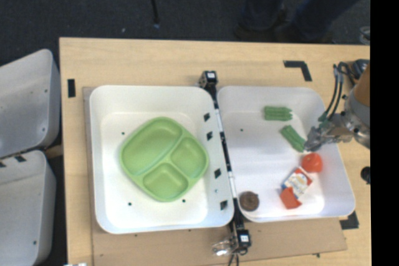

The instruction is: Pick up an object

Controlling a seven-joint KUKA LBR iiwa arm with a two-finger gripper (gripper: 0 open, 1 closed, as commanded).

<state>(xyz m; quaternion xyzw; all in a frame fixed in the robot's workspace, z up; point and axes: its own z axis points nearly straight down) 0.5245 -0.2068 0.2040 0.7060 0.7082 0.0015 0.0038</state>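
Over the right bin [249, 110], gripper [313, 139] hangs beside a green piece [292, 137], orange ball [312, 162] at its 6 o'clock; fingers' state: cannot tell.

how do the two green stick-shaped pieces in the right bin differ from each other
The upper green stick-shaped piece lies level across the view; the lower green stick-shaped piece lies slanted, running down to the right. The upper piece sits apart from the arm, nearer the bin's far wall, while the lower piece's right end lies at the gripper. Both are the same green, of like length, and flat on the right white bin.
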